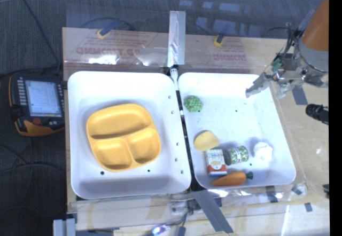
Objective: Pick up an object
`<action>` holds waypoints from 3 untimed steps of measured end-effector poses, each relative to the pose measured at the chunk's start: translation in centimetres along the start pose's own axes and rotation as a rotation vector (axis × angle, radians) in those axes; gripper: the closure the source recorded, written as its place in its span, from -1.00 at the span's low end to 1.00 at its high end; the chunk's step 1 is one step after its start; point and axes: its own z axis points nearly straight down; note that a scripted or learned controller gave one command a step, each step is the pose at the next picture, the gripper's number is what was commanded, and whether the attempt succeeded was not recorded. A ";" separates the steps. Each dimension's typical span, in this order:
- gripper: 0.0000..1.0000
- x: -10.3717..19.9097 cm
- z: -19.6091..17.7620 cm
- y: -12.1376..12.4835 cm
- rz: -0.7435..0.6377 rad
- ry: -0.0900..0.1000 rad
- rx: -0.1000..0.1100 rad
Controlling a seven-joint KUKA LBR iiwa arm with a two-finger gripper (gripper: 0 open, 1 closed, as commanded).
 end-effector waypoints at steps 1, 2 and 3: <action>-1.00 7.4 6.4 -6.5 0.053 0.001 0.003; -1.00 7.9 8.7 -8.3 0.184 0.002 0.002; -1.00 9.2 16.8 -9.4 0.120 0.001 -0.004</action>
